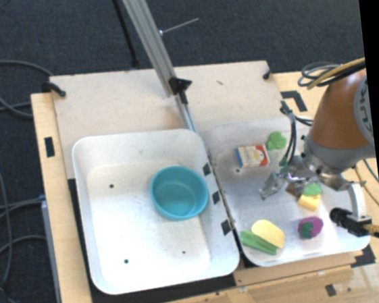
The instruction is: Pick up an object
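Your arm comes in from three o'clock and its pincer (273, 188) sits low over the middle of the right bin (225, 151); you cannot tell from here how it stands, and nothing shows gripped in it. The candidates for picking ring it closely: a small white carton with an orange label (252, 156) at about eleven o'clock, a soft green lump (276, 140) at one o'clock, a yellow block with a green top (310, 198) just beside the wrist at four o'clock, a purple ball with green on it (310, 227) at five o'clock, and a smooth yellow piece lying against a green strip (265, 235) at six o'clock, close to the bin's near rim. Open floor in that bin lies mostly toward nine o'clock, by the wall shared with the left bin (95, 158). The left bin is roomy: a round, glossy teal bowl (178, 192) stands toward its right side, well apart from its rounded edges. The pale, matte surface (102, 103) shows bare board at twelve o'clock, crossed by a slanted ribbed metal rail (149, 36).
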Controlling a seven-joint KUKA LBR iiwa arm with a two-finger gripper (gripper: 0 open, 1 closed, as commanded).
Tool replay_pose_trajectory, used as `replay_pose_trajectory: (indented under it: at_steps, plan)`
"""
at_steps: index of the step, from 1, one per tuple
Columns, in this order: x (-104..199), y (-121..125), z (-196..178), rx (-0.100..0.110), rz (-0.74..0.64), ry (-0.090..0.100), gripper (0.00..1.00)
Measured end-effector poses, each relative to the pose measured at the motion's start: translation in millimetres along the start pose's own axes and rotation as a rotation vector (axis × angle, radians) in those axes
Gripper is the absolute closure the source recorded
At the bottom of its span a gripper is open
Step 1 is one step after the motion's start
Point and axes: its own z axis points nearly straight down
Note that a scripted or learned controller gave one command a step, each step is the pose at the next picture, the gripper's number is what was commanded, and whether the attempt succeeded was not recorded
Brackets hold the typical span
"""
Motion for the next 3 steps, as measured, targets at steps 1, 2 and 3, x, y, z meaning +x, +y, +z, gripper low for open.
replay_pose_trajectory:
  at_steps: [1,2,3]
  plan:
    - [-0.2,2.0,-13.4,-0.007,0.005,0.002,1.0]
    - [1.1,5.1,-73.0,-0.012,-0.005,0.0,1.0]
    - [0.7,5.9,-68.0,-0.006,-0.004,0.002,1.0]
